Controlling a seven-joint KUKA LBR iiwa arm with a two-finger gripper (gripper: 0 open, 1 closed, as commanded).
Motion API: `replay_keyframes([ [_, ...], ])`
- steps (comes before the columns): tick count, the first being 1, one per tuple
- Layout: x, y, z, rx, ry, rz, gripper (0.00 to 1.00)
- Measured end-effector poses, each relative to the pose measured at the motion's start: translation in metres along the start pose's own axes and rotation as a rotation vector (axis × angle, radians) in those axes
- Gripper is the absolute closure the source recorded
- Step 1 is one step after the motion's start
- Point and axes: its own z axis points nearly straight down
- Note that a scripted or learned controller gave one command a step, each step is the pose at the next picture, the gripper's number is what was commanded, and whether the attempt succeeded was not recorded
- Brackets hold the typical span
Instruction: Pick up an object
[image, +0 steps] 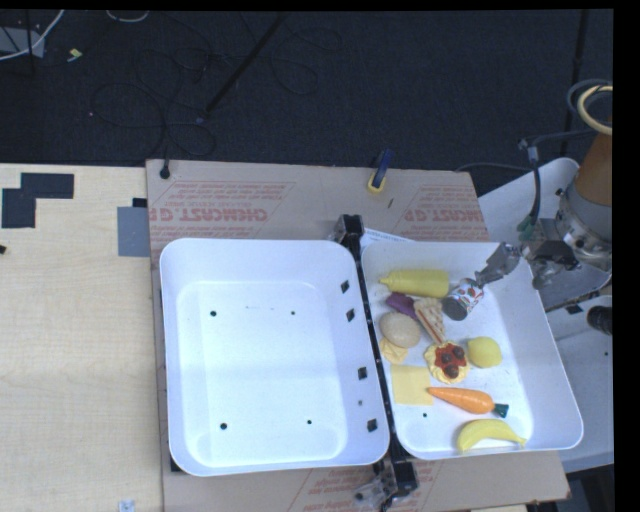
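Observation:
My gripper (478, 284) reaches in from the right over the upper part of the right bin (560, 400). It is shut on a small silver can with a red label (461, 300), which hangs tilted at the fingertips. Just left of the can lie a yellow corn cob (414, 282), a purple eggplant (400, 304) and a beige round piece (400, 329). Lower in the bin are a small pizza piece with red topping (448, 362), a lemon (484, 352), a carrot (464, 399), a banana (488, 435) and a yellow cheese slice (408, 384).
The left bin (180, 420) stands beside the right one, with a black clip strip (362, 330) between them. Both sit on a cardboard sheet (250, 205) on the bench. A blue and yellow clamp (379, 172) grips the sheet's far edge.

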Motion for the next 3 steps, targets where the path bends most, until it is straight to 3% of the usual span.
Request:
replay_keyframes([
  [1, 0.059, 0.018, 0.076, 0.009, 0.005, -0.004, 0.0],
  [2, 0.055, 0.003, 0.159, 0.005, 0.001, 0.001, 0.0],
  [3, 0.098, -0.063, 0.157, 0.009, 0.004, 0.003, 0.0],
])
